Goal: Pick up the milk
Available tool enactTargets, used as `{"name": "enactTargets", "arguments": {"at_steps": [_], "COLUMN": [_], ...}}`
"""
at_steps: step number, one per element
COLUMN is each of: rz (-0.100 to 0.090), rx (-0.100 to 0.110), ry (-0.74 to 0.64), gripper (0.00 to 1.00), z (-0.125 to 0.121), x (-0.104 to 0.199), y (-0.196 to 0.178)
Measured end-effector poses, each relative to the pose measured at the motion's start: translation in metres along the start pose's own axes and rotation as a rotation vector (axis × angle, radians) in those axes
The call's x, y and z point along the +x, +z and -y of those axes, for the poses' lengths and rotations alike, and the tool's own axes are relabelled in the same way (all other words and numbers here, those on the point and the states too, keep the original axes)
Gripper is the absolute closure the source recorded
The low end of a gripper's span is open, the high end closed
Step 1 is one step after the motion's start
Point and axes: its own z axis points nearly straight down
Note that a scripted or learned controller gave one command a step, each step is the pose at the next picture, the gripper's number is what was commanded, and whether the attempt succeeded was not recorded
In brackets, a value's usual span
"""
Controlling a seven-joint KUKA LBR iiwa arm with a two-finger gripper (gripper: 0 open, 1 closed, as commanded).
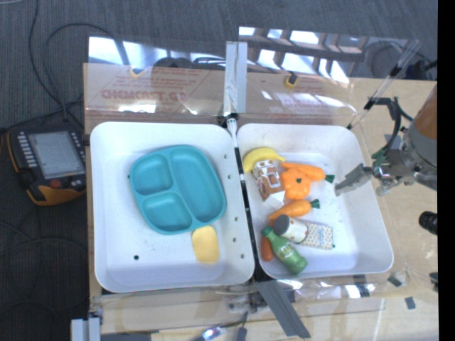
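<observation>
Camera view: the end effector (pixel 353 180) hangs over the right white bin's (pixel 366 233) right side, and I cannot tell its state. The small brown-and-white milk carton (pixel 267 178) lies in that bin's heap, touching the orange toy pepper (pixel 296 182), so a clean grasp looks awkward. The left white bin (pixel 106 212) holds a teal divided plate (pixel 177 187).

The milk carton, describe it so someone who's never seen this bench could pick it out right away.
Look in the right bin, at its left side beside the divider between the two bins. The milk carton lies there just below a yellow fruit, with an orange pepper against its right side. It is the one boxy, brown-and-white printed item among rounded, plain-coloured toy foods.
</observation>
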Motion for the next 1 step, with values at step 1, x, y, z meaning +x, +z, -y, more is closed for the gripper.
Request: {"name": "enactTargets", "arguments": {"at_steps": [1], "rz": [0.002], "rx": [-0.007], "ry": [-0.123], "gripper": [0.00], "z": [-0.0031], "x": [0.0752], "y": [0.1612]}}
